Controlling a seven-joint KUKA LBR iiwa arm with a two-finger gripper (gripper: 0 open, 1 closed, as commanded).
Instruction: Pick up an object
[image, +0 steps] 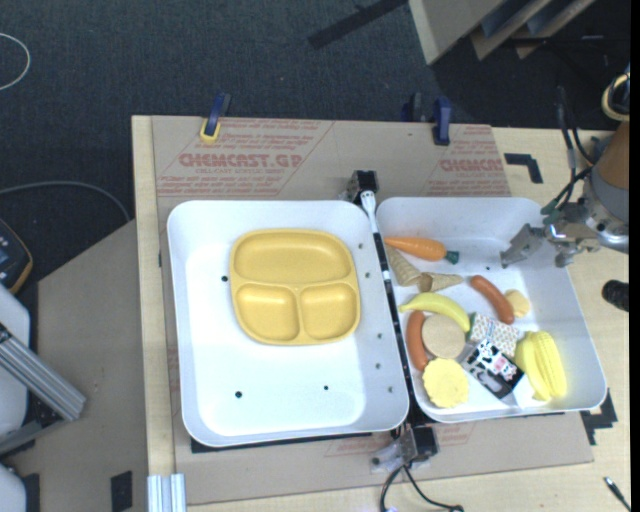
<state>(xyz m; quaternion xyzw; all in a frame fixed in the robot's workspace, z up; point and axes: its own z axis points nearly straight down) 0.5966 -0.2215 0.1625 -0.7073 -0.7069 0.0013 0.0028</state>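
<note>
The right bin (470, 215) holds several toy foods. Among them are an orange carrot (415, 246), a tan cone (405, 268), a yellow banana (440, 305), a red sausage (492, 297) and a corn cob (542, 365). A second sausage (415, 340), a brown disc (440, 338), a yellow round piece (446, 382) and a black-and-white piece (495, 368) lie nearer the front. My gripper (542, 246) hangs over the bin's back right part, above and right of the red sausage. It is open, with nothing between its fingers.
The left bin (200, 380) carries a yellow three-compartment plate (295, 283). A black clamp (363, 185) sits between the bins at the back. Blue and yellow clips (212, 125) hold the cardboard base. Cables hang at the right beside the arm.
</note>
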